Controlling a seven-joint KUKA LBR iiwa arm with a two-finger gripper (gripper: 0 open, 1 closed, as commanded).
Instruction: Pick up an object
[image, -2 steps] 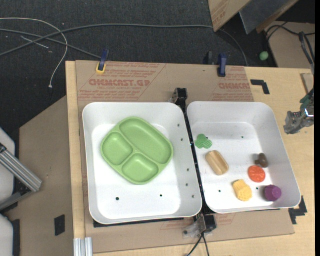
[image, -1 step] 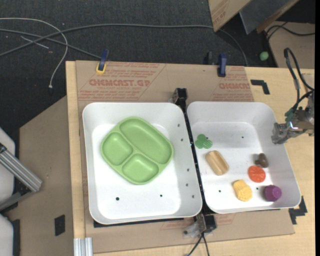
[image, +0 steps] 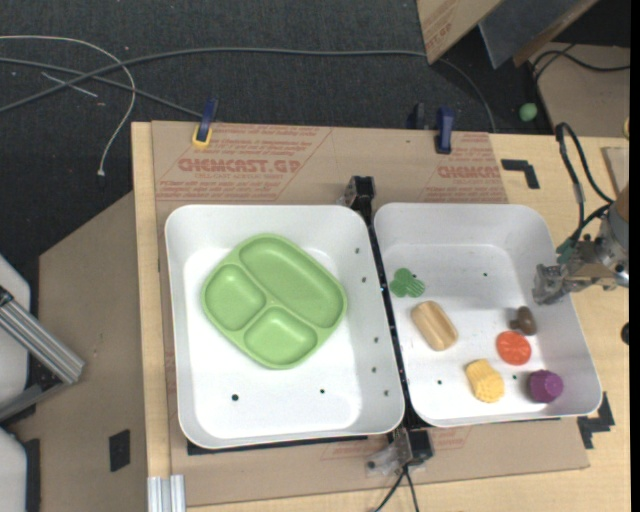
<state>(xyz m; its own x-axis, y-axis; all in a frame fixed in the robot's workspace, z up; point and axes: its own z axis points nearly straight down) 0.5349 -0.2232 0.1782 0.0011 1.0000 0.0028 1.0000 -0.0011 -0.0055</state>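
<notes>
Camera view: the pincer (image: 549, 283) sits at the right bin's (image: 470, 222) far right wall, and it's too small and blurry for me to tell what it's doing.

Nearest target is probably the brown piece (image: 523, 320) just below it, tight against that wall, so a finger could catch the rim or nudge it away.

Count: six small items there, adding one green (image: 406, 284), tan (image: 434, 325), orange (image: 514, 348), yellow (image: 485, 381) and purple (image: 544, 385). One green divided plate (image: 274, 299) in the left bin (image: 200, 400).
</notes>
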